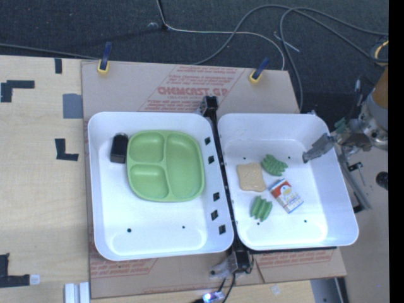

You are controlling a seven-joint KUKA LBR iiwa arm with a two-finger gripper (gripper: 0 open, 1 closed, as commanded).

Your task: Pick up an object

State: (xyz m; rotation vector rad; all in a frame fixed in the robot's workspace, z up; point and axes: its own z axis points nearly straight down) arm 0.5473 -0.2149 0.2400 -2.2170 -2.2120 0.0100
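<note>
In the right bin [315, 131] lie a tan slice of bread [251, 177], a green leafy piece [274, 165], a second green piece [261, 207] and a small red-and-white box [286, 196]. The left bin [101, 188] holds a green divided plate [166, 165] and a small black block [118, 148] at its left. My gripper [315, 149] hangs over the right bin's right rim, to the right of the leafy piece and apart from every object. Nothing shows between its fingers.
Both bins rest on a cardboard sheet [189, 84] held by two yellow-and-blue clamps [103, 63] at the back. Black clips run along the seam [218, 169] between the bins. Cables [265, 17] lie on the dark floor behind.
</note>
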